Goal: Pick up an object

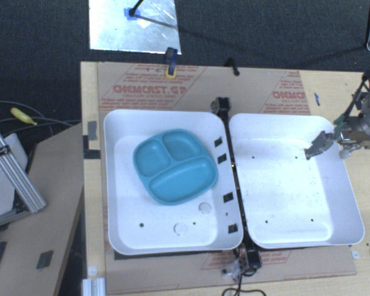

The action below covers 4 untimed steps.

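Where cardboard (149, 86) reads CHEMCAST, blue divided plate (174, 165) in left bin (120, 165), hand (316, 147) grip unclear

From where I reach in, the one thing I can read is red printing on the flat brown cardboard sheet (246, 82) lying under the two bins. Behind the left bin the lettering looks like "CHEMCAST GP" (149, 90), though the letters are blurred. Behind the right bin the same red lettering appears again (288, 95), cut off by the bin's rim and too unclear for me to make out fully.
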### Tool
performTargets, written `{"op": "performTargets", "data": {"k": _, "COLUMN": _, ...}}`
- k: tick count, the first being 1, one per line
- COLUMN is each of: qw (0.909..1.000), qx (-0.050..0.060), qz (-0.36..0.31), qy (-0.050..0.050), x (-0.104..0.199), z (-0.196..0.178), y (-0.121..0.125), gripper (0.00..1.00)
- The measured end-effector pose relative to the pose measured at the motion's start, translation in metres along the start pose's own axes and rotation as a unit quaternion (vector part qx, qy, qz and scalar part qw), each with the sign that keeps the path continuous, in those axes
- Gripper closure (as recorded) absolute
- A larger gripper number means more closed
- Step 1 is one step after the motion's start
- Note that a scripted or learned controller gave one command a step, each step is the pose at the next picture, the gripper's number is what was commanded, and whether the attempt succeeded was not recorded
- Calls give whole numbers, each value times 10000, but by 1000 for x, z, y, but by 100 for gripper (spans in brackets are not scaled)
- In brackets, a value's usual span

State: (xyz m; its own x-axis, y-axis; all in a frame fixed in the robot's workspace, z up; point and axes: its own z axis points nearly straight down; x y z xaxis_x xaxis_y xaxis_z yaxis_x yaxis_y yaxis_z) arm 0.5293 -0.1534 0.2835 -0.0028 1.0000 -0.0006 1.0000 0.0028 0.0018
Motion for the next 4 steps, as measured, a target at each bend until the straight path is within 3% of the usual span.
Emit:
{"op": "performTargets", "data": {"k": 1, "qw": 10000, "qx": 79, "qz": 30, "qy": 16, "x": -47, "z": 172, "y": -19, "gripper": 0}}
{"op": "performTargets", "data": {"k": 2, "qw": 10000, "qx": -39, "qz": -50, "qy": 11, "x": 24, "z": 141, "y": 58, "gripper": 0}}
{"op": "performTargets", "data": {"k": 3, "qw": 10000, "qx": -34, "qz": -53, "qy": 22, "x": 110, "z": 96, "y": 92, "gripper": 0}}
{"op": "performTargets", "data": {"k": 4, "qw": 10000, "qx": -44, "qz": -55, "qy": 25, "x": 202, "z": 61, "y": 142, "gripper": 0}}
